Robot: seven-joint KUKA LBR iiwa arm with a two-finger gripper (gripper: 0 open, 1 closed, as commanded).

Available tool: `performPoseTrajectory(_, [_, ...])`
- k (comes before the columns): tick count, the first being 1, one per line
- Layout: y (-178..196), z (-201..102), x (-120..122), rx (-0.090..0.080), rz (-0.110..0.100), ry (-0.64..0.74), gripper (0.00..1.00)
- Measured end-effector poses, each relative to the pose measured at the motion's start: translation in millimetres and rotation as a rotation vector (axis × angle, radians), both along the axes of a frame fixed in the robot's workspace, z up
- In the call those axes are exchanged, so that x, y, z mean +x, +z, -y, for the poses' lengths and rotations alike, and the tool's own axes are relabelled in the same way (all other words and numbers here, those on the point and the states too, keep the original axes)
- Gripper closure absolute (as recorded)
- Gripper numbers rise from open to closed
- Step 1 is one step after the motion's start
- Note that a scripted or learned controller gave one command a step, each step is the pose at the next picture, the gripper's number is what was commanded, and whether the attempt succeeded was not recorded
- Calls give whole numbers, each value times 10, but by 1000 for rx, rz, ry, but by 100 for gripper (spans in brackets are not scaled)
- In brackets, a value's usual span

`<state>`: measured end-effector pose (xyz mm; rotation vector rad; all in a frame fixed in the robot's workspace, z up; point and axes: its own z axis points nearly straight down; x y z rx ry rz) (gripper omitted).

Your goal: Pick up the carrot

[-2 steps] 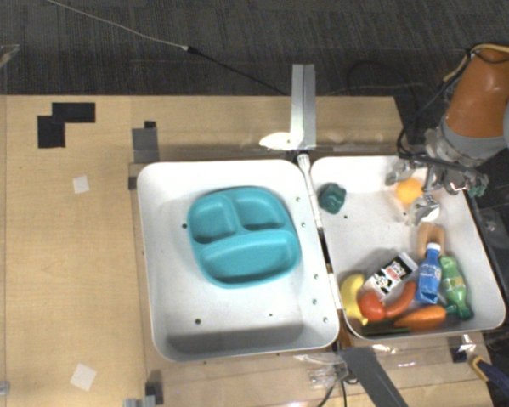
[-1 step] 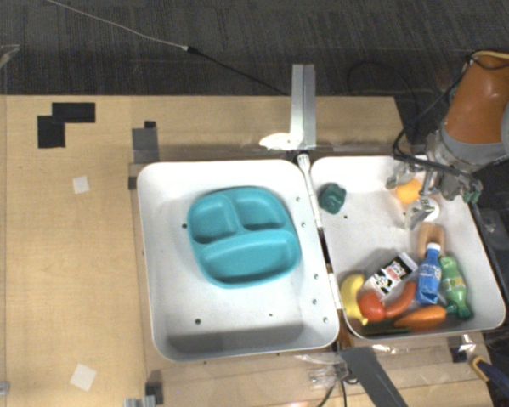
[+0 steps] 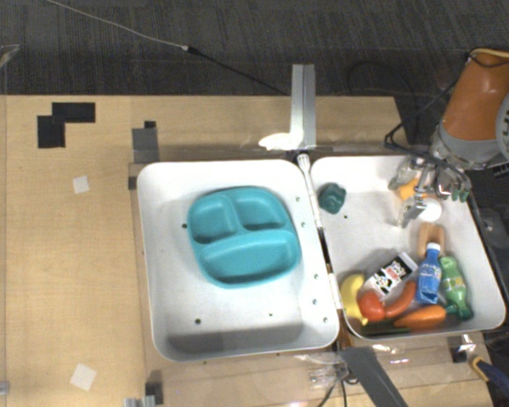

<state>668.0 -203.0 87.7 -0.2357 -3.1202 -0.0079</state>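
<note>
While 1 carrot (image 3: 424,318) lies at the near edge of the right bin (image 3: 368,180), 1 of 2, the gripper (image 3: 418,197) hovers well apart near the far edge, finger state unclear.

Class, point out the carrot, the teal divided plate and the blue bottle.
carrot (image 3: 423,317), camera view, middle of its orange body
teal divided plate (image 3: 242,235), camera view, central ridge
blue bottle (image 3: 429,281), camera view, its body

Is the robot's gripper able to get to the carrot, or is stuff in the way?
Probably yes, but it's tight. The carrot lies uncovered at the right bin's near edge, crowded by the blue bottle and green bottle. The gripper hangs above the bin's far end.
</note>
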Motion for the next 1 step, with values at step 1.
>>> performPoseTrajectory(1, [158, -3, 69, -9, 32, 3, 100])
